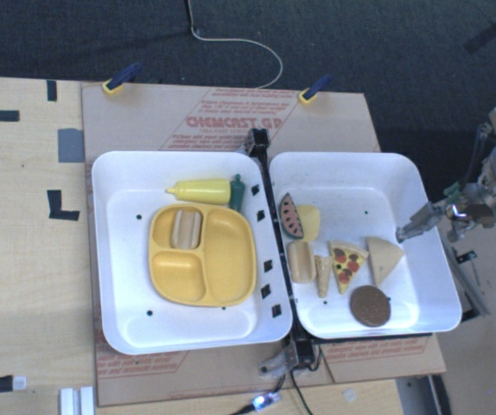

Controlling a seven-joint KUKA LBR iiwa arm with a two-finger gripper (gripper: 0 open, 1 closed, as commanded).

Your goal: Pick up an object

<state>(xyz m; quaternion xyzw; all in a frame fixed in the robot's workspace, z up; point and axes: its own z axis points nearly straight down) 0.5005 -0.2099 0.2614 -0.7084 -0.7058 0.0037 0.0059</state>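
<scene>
I see the claw point(410, 228) at the right bin's point(403, 173) right rim, above the bin floor; I cannot tell how it is set. Nearest it lies a tan wedge point(383, 257), then a pizza slice point(346, 265) and a brown disc point(371, 305). Further left lie a watermelon slice point(290, 216) and bread pieces point(301, 261). The left bin point(110, 232) holds a yellow divided plate point(203, 255) and a yellow bottle point(203, 191).

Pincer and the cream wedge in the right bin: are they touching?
Apart. The camera view shows bare white bin floor between the pincer tip and the cream wedge.
</scene>
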